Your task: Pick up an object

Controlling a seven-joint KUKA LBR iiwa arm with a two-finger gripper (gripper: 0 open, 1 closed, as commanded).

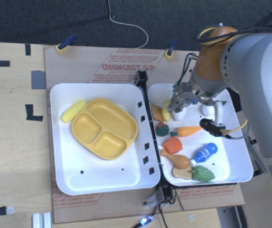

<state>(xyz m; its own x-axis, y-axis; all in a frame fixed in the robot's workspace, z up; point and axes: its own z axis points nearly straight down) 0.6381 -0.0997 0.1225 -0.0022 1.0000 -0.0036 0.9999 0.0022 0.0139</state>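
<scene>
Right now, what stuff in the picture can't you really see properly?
- Gripper, camera view: the wrist above hides its fingers, so whether it holds anything is unclear.
- Yellow piece beside the gripper: partly covered, too small to identify.
- Tan toy at the right bin's front: the green toy overlaps it.

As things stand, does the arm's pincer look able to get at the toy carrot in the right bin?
Probably yes. The carrot lies in the open on the floor of the right bin, with nothing on top of it, just below the pincer. The red block sits close by but apart.
</scene>
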